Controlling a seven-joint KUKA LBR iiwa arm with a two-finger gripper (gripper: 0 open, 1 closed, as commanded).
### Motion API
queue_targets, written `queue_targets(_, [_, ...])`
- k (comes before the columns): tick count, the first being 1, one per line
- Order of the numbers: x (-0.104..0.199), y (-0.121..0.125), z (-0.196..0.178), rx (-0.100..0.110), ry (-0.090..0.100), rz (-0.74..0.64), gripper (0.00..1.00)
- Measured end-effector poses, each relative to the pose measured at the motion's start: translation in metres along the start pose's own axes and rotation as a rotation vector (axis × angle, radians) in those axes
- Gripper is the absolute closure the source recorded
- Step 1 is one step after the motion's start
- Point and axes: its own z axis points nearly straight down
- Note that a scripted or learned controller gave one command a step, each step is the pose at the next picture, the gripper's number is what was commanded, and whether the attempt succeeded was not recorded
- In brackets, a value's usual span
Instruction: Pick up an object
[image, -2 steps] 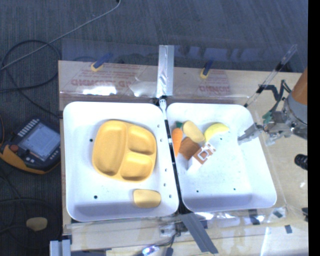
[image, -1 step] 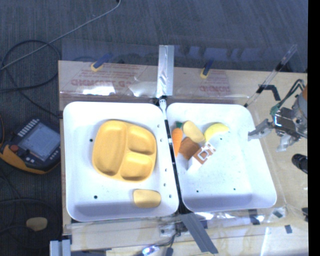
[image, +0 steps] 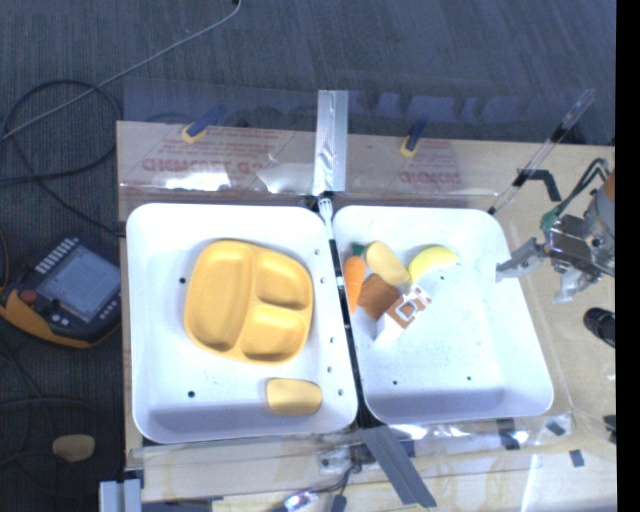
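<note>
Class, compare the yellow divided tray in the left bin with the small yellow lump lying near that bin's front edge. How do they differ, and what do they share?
The divided tray is much larger than the lump. The tray has three sunken compartments; the lump is smooth and rounded, with no hollows. The tray fills the middle of the left bin; the lump sits near the front edge, apart from the tray. Both are yellow and lie in the same bin.

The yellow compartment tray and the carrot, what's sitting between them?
In the camera view, between the yellow compartment tray and the carrot stand the two bins' adjoining rims, with bare white floor on the tray's side.
</note>
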Motion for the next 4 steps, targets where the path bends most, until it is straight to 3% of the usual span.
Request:
queue_targets(1, [0.044,0.028,0.088,0.003,0.0,0.146,0.0])
queue_targets(2, [0.126,0.061,0.159,-0.013,0.003,0.06,0.0])
queue_targets(3, [0.136,0.099,0.151,0.01,-0.002,0.101,0.0])
queue_targets(4, [0.074,0.094,0.138,0.001,-0.002,0.049,0.0])
